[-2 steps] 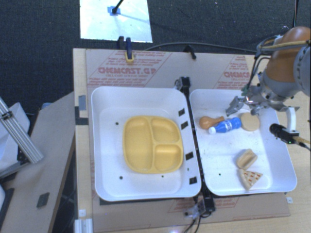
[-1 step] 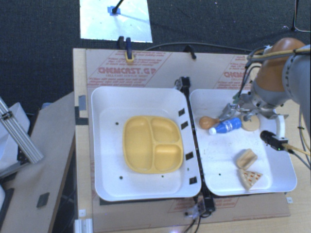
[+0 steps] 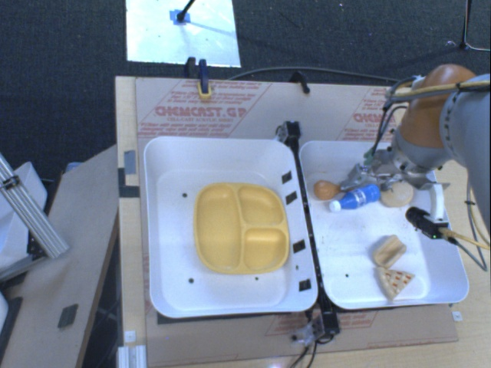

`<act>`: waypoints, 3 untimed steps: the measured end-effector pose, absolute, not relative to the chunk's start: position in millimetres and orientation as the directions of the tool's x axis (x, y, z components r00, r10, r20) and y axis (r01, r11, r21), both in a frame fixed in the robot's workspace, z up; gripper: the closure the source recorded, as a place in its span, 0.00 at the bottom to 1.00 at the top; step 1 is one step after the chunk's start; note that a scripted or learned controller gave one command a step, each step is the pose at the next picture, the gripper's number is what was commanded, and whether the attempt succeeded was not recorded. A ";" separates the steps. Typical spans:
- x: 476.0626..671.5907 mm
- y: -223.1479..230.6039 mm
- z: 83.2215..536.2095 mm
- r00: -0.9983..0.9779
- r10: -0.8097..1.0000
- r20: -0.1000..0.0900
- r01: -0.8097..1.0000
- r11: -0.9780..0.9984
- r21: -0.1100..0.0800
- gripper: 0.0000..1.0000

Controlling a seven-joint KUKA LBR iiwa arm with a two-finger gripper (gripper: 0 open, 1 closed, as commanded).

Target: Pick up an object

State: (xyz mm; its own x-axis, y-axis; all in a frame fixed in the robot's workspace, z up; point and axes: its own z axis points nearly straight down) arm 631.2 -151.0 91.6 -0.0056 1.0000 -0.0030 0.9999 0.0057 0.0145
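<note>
The bottle [image 3: 357, 198] lies on its side near the back of the right bin [image 3: 349, 294], with the gripper [image 3: 367, 176] low over its far end; whether the fingers are spread or closed cannot be told. Beside it sit a brown egg [image 3: 326, 189] and a bun [image 3: 397, 196], with two bread pieces [image 3: 390, 265] nearer the front. The left bin [image 3: 165, 294] holds a yellow tray [image 3: 241, 227].

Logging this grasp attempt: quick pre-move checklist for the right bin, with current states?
1. Tool down in the right bin, at the blue bottle: ok.
2. Bottle between the tool's fingers: cannot tell.
3. Bottle lying flat, cap toward the divider: ok.
4. Room around the bottle: not ok, orange egg-shaped item and tan round piece sit close on either side.
5. Bread chunk and waffle slice apart from the tool: ok.
</note>
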 end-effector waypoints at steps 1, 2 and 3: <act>632.9 -150.7 104.2 -0.008 1.000 -0.004 1.000 0.008 0.020 1.00; 641.1 -154.4 167.4 -0.005 1.000 -0.002 1.000 0.005 0.009 1.00; 641.4 -152.1 212.1 -0.006 1.000 -0.001 1.000 0.006 0.007 1.00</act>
